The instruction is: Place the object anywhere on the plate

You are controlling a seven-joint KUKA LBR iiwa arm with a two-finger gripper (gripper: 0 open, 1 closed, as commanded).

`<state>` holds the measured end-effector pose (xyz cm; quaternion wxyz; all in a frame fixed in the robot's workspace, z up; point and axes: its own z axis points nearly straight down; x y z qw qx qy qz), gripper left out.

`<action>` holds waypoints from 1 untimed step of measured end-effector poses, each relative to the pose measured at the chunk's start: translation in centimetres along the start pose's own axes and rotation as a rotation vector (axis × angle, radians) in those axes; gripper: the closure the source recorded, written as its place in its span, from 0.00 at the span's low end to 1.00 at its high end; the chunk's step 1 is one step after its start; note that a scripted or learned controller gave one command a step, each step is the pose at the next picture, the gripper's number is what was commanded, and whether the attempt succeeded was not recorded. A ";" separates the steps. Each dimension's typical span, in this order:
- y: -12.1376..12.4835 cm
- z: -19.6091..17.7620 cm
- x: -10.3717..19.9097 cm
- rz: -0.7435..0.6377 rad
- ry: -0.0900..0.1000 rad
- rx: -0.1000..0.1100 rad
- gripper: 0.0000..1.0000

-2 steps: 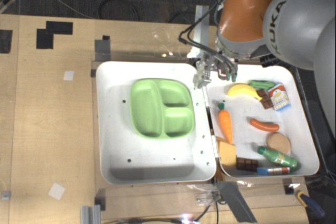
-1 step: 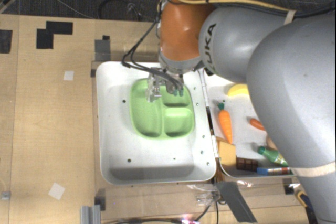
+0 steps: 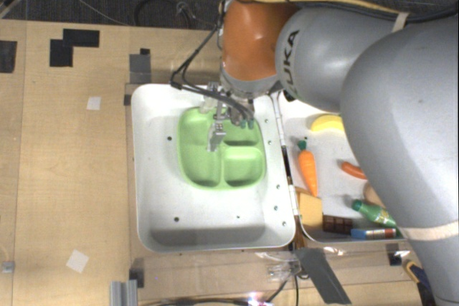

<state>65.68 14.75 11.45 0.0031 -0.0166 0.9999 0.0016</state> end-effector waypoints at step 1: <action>0.1 -2.8 1.2 0.141 -0.005 -0.001 0.00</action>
